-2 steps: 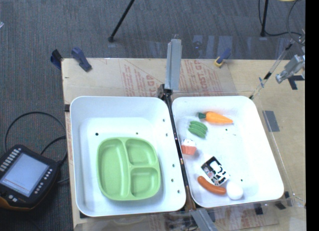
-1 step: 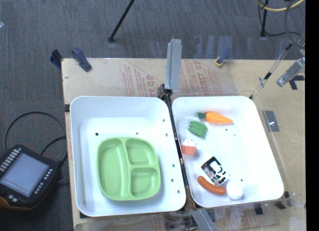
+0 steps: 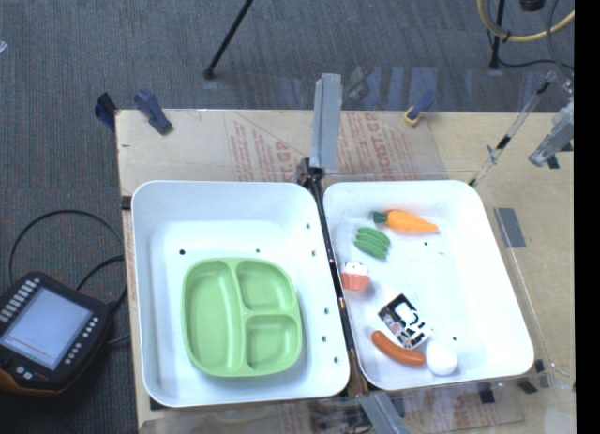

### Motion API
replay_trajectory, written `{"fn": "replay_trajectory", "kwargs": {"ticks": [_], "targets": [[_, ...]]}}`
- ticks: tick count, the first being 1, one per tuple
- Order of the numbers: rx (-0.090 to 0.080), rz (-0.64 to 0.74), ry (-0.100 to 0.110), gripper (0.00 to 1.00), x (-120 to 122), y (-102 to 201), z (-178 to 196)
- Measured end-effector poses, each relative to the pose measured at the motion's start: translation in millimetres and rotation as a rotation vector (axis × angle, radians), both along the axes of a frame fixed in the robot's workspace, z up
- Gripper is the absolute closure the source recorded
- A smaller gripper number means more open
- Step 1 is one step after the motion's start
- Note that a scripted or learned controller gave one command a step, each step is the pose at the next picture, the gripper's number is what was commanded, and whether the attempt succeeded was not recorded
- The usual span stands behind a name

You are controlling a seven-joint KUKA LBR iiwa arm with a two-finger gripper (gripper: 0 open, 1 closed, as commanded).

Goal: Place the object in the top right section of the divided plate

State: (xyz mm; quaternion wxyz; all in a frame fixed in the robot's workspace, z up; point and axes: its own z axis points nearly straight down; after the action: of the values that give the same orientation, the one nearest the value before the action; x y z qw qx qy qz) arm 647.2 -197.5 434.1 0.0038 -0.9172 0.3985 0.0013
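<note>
A light green divided plate (image 3: 199, 277) lies in the left white bin (image 3: 155, 235), towards its front. It has one long section on the left and two smaller ones on the right; the top right section (image 3: 262, 284) holds nothing. The right white bin (image 3: 478, 273) holds the loose objects: an orange carrot (image 3: 411, 222), green pea pods (image 3: 372, 242), a small pink and white cake piece (image 3: 355, 277), a black and white box (image 3: 403, 320), a red sausage (image 3: 397, 349) and a white egg (image 3: 441, 360).
A grey upright post (image 3: 326, 127) stands behind the gap between the bins. A teach pendant (image 3: 42, 329) lies on the floor at the left. Blue clamps (image 3: 150, 109) sit at the bench's back edge, and a grey metal fixture (image 3: 553, 142) at the far right.
</note>
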Motion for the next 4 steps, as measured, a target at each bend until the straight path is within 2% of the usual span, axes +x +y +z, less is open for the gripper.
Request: {"fn": "replay_trajectory", "kwargs": {"ticks": [1, 2, 3, 4], "targets": [[0.001, 0.155, 0.001, 0.0, -12.0, 6.9, 0.0], [0.002, 0.455, -0.003, 0.0, -0.1, -6.7, -4.2], [0.014, 0.467, -0.011, 1.0, 3.8, 1.5, 3.2], [0.009, 0.228, 0.012, 1.0, -4.1, 12.9, -126.6]]}}
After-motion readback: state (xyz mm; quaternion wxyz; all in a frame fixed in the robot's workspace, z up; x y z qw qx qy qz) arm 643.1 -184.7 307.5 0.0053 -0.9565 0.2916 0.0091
